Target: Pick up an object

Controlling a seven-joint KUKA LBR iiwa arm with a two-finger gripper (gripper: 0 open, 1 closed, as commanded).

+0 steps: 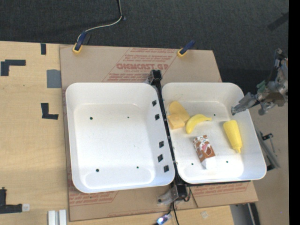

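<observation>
the right bin holds, near its front edge, a brown-and-white packet; further in, a yellow bottle, a banana and a pale yellow wedge (touching the banana). the gripper hangs at the bin's far right edge; whether it is closed i cannot tell.

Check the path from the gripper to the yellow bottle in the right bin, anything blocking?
Nothing visible blocks it. The gripper sits at the right bin's far right rim, and the yellow bottle lies just below it in the view, apart from the banana and the brown packet to its left.
</observation>
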